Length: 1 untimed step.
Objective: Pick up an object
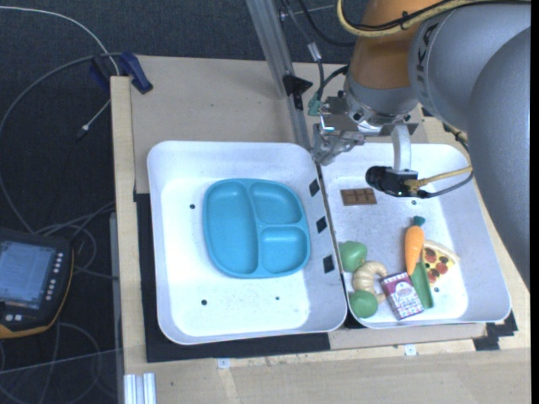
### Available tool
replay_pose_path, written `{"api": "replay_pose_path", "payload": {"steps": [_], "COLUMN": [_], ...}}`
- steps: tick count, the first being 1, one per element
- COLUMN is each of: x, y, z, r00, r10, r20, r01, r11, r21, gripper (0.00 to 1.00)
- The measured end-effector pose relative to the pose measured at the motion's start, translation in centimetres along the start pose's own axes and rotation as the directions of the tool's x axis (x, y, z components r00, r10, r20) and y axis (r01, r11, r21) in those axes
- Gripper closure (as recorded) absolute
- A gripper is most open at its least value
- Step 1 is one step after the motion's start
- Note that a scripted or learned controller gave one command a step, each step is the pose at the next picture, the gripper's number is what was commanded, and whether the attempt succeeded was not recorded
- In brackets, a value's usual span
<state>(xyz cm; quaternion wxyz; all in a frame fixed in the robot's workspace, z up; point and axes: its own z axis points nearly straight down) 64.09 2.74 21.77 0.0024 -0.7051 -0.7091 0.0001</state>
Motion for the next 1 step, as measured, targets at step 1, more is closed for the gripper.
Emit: {"api": "replay_pose_path", "payload": {"steps": [1], "x": [5.00], "y": [-1.32], "z": [0.23], "r00": [1.000], "r10": [-0.001], "r20": [0.000], "r01": [0.001], "r11": [1.000], "r21": [0.001], "gripper": [1.00]}}
